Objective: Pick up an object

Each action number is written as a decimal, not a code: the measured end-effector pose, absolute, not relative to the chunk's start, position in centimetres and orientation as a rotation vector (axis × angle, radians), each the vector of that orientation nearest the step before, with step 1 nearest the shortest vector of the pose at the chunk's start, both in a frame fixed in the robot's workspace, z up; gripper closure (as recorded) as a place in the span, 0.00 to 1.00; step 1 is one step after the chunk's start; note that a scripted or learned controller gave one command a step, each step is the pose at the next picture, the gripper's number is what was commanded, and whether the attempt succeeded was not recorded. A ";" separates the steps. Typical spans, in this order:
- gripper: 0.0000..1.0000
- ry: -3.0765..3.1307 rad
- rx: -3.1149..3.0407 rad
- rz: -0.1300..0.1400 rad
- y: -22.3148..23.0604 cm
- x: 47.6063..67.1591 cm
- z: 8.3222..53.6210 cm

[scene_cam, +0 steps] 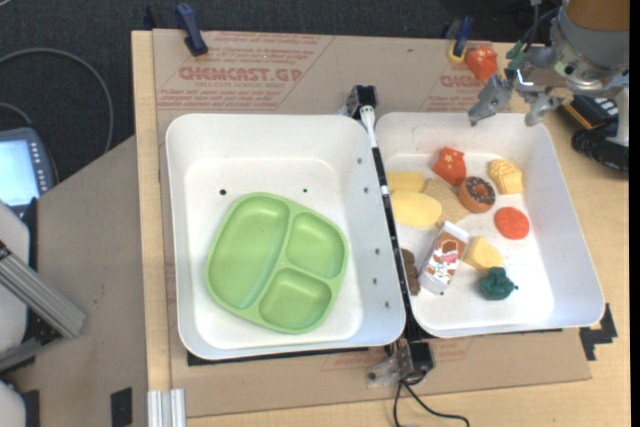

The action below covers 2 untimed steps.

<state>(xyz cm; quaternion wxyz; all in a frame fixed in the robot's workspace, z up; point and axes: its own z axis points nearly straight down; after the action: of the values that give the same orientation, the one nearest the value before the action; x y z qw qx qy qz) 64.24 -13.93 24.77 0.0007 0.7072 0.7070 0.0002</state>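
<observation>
Camera view. I see the grey two-finger gripper (510, 105) hanging above the far rim of the right-hand shallow white bin (575, 245), fingers spread apart and released, nothing between them.

The candidates for picking all lie in that bin: a red faceted toy block (449, 163), a pale yellow oval toy (415, 210), a yellow corn-like piece (506, 177), a brown round doughnut-shaped toy (477, 193), an orange-red flat disc (512, 222), a small white carton with a printed label (444, 260), a yellow cheese-like wedge (485, 253) and a dark green lumpy toy (496, 284).

The left-hand white bin (190, 215) carries a light green three-compartment plastic tray (277, 262).

My judgement: no object is chosen yet.

Risks: the toys sit close together, some touching, so descending fingers may land on two at once, or nudge one away. The rounded pieces could squirt out of a closing grip. Fingers are near the bin rim; a straight drop may strike it.
</observation>
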 end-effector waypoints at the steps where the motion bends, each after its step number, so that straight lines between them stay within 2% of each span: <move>1: 0.00 2.229 2.231 -0.011 -12.2 59.4 14.9; 2: 0.00 2.225 2.228 -0.005 -9.3 53.8 8.1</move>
<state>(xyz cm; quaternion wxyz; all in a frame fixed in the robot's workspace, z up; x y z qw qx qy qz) 53.80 -9.31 8.10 -0.0037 0.7076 0.7066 -0.0016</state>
